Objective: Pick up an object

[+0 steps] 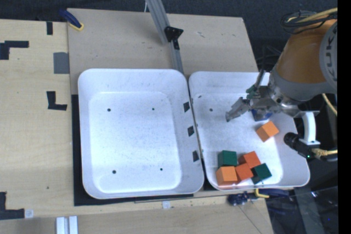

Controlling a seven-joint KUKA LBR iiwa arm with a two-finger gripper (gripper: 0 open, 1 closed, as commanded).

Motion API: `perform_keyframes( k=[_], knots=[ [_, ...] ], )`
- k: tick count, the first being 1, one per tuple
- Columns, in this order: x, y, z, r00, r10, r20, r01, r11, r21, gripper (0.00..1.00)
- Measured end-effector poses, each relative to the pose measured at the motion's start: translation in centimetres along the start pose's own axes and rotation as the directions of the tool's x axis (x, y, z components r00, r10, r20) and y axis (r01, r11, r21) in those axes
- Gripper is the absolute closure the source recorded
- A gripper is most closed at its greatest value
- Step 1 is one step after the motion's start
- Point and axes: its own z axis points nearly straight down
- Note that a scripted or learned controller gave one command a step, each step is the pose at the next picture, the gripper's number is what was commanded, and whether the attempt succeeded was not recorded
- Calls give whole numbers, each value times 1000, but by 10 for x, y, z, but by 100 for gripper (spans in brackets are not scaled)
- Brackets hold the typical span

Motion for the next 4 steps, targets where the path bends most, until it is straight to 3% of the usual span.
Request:
perform_keyframes(
  k=[1, 3, 4],
  knots=[
    [0, 0, 0, 1000, 0, 0, 0, 1000, 0, 0],
    [3, -5, 119, 1000, 1, 0, -1, 1000, 6, 0],
    [3, -4, 106, 1000, 0, -1, 0, 1000, 2, 100]
  ],
)
